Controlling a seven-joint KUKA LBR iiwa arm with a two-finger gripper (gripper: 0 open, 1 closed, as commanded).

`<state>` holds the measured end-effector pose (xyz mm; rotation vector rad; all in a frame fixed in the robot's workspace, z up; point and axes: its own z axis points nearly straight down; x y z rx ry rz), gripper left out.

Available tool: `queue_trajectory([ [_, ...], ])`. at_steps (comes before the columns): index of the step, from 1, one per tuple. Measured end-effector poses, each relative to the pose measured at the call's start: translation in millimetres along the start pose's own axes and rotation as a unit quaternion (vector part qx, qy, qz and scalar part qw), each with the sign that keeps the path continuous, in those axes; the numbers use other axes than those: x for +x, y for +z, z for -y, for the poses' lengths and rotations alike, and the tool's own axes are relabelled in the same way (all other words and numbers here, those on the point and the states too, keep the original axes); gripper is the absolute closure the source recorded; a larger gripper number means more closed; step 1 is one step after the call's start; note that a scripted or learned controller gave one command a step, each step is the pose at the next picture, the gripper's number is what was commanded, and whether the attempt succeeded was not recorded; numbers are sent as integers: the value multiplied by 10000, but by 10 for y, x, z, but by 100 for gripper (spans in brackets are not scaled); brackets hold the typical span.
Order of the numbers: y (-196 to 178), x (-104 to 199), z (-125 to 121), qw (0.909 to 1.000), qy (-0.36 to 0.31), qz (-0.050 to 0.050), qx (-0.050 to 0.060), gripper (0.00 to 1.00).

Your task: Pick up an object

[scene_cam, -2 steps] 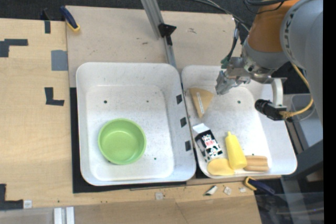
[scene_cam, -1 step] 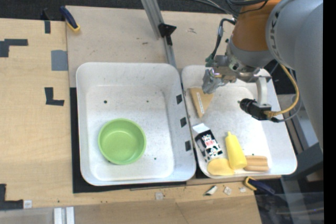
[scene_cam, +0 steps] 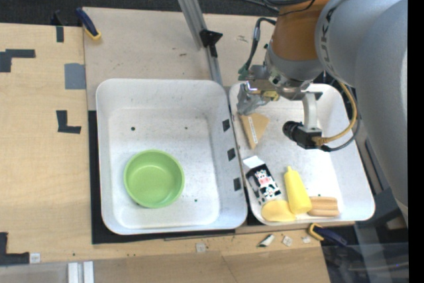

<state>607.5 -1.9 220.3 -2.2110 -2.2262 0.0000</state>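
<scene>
I see the end effector low over the right bin's far-left corner, just above the wedge — released or clenched, I cannot tell.

Tan wedge, carton, yellow bottle and sausage in right bin; green bowl in left.

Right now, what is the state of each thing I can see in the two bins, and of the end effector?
green bowl: upright, alone in the left bin.
tan wedge: lying flat in the right bin, just below the end effector.
milk carton: lying on its side.
yellow bottle: lying down, against the sausage.
end effector: low over the right bin's far left corner.
</scene>
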Motion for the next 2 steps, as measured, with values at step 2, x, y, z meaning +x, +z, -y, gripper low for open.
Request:
queue_trajectory([
  [2, -143, 964, -95, 10000, 2, 6, 3, 100],
])
